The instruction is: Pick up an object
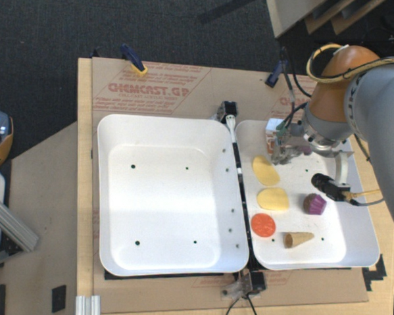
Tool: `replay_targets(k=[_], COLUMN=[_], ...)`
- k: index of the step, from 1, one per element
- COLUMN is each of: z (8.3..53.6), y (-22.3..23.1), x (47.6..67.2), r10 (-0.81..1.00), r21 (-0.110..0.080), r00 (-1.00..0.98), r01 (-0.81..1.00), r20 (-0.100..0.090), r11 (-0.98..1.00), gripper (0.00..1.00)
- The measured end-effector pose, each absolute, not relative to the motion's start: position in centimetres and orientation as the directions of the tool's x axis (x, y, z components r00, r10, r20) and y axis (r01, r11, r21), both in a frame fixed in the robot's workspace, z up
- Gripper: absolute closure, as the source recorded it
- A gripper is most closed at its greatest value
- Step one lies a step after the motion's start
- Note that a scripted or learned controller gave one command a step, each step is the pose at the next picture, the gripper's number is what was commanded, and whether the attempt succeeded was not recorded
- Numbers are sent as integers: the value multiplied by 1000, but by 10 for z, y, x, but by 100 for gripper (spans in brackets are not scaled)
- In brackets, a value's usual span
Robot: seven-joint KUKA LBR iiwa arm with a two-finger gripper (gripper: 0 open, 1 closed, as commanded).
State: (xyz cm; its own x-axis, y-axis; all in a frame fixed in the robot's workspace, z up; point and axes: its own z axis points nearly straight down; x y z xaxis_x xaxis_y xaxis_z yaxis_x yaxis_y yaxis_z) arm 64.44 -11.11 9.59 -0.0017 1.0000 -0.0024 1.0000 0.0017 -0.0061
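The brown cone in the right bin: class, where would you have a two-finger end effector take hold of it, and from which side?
Grip the brown cone across its wider end, which points right, coming straight down from above. It lies flat on its side, tip towards the red disc, so the sides of the wide part likely give the fingers more to bear on than the narrow tip. There is bare floor of the right bin around it.

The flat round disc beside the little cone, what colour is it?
Orange-red disc, seen best in the camera view.
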Motion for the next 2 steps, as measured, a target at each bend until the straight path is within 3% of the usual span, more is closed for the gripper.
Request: replay_targets(k=[1,2], z=[96,83], y=[-111,-99], x=[645,658], r10=[1000,1000], r21=[-5,-49], r00=[-2,-2], r01=[1000,999], r20=[-3,-5], r11=[2,2], gripper=[0,0])
